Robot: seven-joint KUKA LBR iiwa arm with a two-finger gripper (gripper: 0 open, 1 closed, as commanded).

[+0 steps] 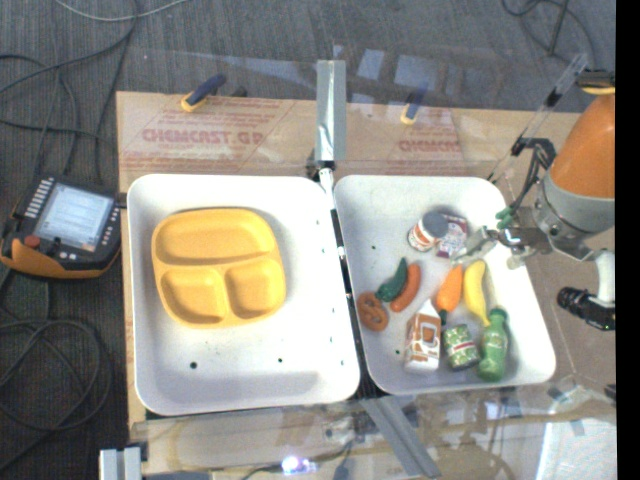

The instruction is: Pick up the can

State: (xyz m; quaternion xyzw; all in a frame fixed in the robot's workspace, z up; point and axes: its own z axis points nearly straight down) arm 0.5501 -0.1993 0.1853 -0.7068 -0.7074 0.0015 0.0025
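While reaching in from the right over the right-hand bin:
Arm (pixel 585 173): grey with an orange band, poised above the bin's right rim.
Gripper (pixel 487 240): low over the right bin's upper part, pointing left; finger spread impossible to judge, nothing seen between the fingers.
Can (pixel 438 232): lying on its side just left of the gripper, close to the tips, round end facing left; contact unclear.
Banana (pixel 475 290): just below the gripper, beside a carrot (pixel 450 289).
Green bottle (pixel 493 345): further below, near the bin's lower right corner.
Milk carton (pixel 425 337): below and left, next to a small green box (pixel 460 347).
Pretzel (pixel 372 311): well left and below, beside a red and green pepper (pixel 400 285).
Right bin (pixel 385 203): white, shallow, holding all the small items.
Left bin (pixel 215 383): well left of the gripper, holding a yellow divided tray (pixel 219 265).
Control tablet (pixel 66 225): far left, on the floor.
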